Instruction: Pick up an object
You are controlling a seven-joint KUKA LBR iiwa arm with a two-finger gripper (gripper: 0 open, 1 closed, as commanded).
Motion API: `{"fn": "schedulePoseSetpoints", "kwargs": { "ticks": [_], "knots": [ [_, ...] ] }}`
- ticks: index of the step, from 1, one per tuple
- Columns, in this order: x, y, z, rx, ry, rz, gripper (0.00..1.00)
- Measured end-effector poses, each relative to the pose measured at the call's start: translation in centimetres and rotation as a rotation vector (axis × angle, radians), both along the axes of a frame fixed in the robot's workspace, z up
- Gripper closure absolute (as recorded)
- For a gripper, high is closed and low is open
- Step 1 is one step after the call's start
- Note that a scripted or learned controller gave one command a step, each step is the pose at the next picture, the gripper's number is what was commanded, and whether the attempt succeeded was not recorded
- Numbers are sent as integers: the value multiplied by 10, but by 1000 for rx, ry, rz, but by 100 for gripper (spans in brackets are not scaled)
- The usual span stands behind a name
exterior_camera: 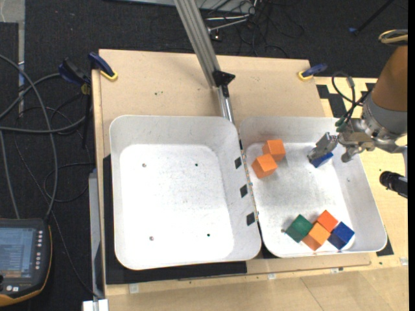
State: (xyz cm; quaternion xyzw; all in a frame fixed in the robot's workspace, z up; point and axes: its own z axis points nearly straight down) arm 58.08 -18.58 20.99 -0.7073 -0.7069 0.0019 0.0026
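In the camera view, the gripper [322,153] is seen over the upper right part of the right bin [363,193], with the arm [389,102] coming in from the right. A small blue block [320,160] is seen right at the fingertips. It looks pinched between them, but the view is too small to be sure, so how far the fingers are spread cannot be told.

Two orange blocks [269,158] are placed close together near the left wall of the right bin. A green block [299,228], two more orange blocks [321,229] and another blue block [341,234] are bunched along the near edge, touching one another. Bare white floor is left in the middle of the right bin, between the two groups. The left bin [130,173] lies just beside it, their walls meeting in the middle
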Motion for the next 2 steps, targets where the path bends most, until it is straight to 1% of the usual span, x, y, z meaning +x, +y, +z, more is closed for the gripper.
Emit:
{"fn": "schedulePoseSetpoints", "kwargs": {
  "ticks": [1,2],
  "knots": [
    [5,-8,-55,0,-1,0,0],
    [4,-7,-109,0,-1,0,0]
  ]
}}
